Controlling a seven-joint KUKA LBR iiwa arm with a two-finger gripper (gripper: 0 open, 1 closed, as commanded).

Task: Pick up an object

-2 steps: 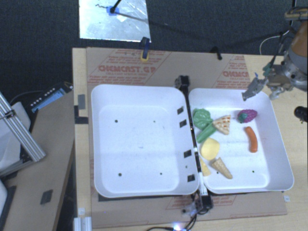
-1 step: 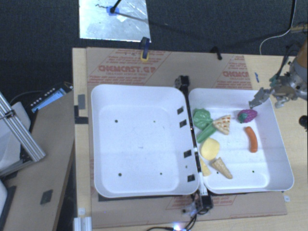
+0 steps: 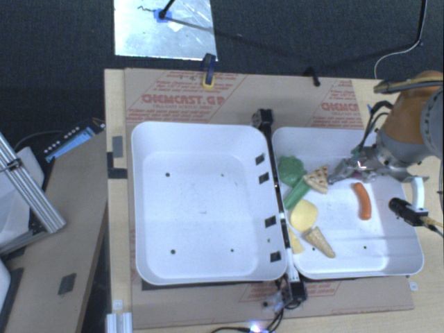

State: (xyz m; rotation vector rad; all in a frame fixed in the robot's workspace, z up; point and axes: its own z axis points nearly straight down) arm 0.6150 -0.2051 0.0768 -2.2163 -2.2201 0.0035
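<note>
Over the right shallow white bin (image 3: 402, 255) the pincer (image 3: 341, 172) hovered low, whether spread or pressed together impossible to tell; its tip sat just beside the tan triangular toy wedge (image 3: 318, 179), the orange toy sausage (image 3: 363, 200) lying near

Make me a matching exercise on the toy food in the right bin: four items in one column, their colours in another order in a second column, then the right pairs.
Items:
1. sausage
2. leafy vegetable
3. pizza slice
4. cone

Colours:
A. green
B. beige
C. orange-red
D. tan with red spots

Pairs: 1-C, 2-A, 3-D, 4-B
</note>
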